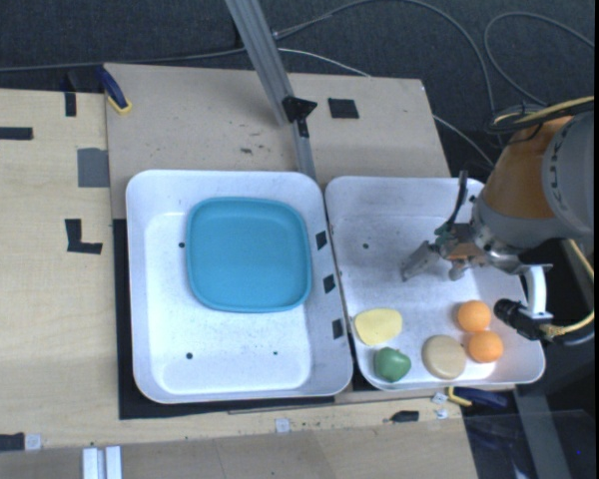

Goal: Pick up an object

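The wooden counter (40, 267), patched with black tape, sits over dark floor strewn with cables (459, 28). A blue plate (248, 253) lies in the left bin (150, 367). Over the right bin (379, 208), the pincer (426, 257) seems spread open, holding nothing; two oranges (478, 330) rest nearby.

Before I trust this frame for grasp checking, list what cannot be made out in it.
- Gripper, camera view: too small and blurred against the right bin to tell how it is set.
- Arm: cut off by the right edge of the view.
- Two orange objects: touching or apart, too small to tell.
- Green object: its exact kind is unclear.
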You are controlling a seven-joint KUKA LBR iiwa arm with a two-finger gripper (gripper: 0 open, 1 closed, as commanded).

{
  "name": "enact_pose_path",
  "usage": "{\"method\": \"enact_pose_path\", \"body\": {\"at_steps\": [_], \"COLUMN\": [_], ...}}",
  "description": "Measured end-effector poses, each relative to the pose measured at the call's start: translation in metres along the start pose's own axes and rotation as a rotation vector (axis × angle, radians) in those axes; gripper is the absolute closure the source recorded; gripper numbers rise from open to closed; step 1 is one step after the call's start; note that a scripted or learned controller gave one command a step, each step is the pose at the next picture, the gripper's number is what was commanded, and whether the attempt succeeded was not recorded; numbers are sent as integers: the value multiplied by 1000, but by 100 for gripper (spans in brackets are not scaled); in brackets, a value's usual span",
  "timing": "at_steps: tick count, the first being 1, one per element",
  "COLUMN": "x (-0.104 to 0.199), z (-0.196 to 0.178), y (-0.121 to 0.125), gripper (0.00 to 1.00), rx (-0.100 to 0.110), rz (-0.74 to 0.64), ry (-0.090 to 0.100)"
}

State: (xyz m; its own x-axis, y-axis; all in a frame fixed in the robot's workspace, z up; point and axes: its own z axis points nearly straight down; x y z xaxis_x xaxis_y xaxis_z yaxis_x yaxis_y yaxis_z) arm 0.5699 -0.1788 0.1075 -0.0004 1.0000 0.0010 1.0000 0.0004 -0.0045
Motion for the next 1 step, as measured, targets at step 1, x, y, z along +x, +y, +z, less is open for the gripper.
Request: {"method": "enact_pose_path", "body": {"at_steps": [1], "x": [0], "z": [-12], "y": [1], "gripper": [100], "rx": [-4], "rz": [-1], "ry": [-1]}}
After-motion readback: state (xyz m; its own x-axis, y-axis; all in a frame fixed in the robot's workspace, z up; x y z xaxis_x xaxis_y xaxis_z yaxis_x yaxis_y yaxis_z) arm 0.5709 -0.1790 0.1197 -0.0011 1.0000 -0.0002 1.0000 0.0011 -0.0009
